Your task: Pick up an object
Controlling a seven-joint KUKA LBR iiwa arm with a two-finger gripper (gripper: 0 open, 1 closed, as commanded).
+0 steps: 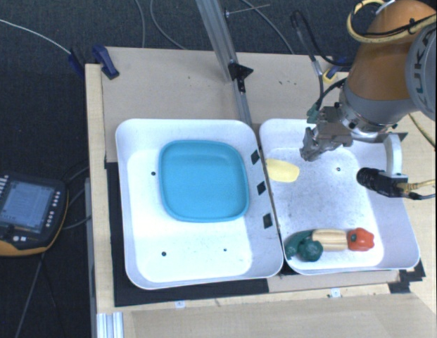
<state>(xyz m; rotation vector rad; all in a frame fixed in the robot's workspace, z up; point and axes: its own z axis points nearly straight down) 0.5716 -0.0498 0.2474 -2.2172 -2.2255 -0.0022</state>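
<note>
Jaws [311, 151] above right bin [387, 255], near yellow piece [282, 170].

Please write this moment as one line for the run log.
gripper: above right bin, nothing seen held | nearest: yellow piece | front edge: green, tan, red toys | left bin: blue plate

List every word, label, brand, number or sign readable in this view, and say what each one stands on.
"UK": dark letters cut off by the frame edge, on the grey arm housing above the orange band.
Handheld pendant screen on the floor left of the bench: it shows a display, but the text is too small and blurred to read.
No text can be made out on the white bins, the blue plate or the toy items.
</note>
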